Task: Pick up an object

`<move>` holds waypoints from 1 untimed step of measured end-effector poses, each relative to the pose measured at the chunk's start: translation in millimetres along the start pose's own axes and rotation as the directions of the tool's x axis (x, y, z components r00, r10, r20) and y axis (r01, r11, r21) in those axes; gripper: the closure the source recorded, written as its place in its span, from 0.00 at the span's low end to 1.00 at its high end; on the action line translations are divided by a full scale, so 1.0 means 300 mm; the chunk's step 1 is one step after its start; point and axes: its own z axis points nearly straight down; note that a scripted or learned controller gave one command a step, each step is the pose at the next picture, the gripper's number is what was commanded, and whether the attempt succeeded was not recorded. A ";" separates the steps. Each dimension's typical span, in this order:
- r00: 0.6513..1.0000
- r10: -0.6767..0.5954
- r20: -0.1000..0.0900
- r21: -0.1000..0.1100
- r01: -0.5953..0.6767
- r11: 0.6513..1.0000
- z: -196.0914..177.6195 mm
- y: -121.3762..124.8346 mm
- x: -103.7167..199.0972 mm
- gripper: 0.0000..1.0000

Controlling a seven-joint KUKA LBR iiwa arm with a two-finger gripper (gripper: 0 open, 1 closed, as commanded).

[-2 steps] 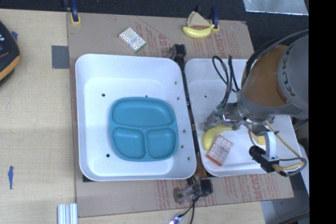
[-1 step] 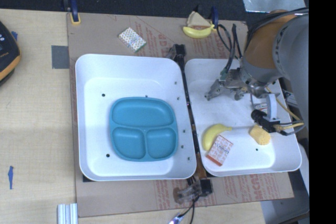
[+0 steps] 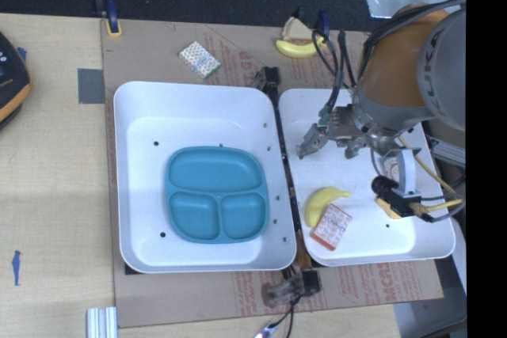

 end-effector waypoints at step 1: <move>1.000 0.001 0.002 0.002 -0.001 1.000 0.004 -0.179 -0.045 0.00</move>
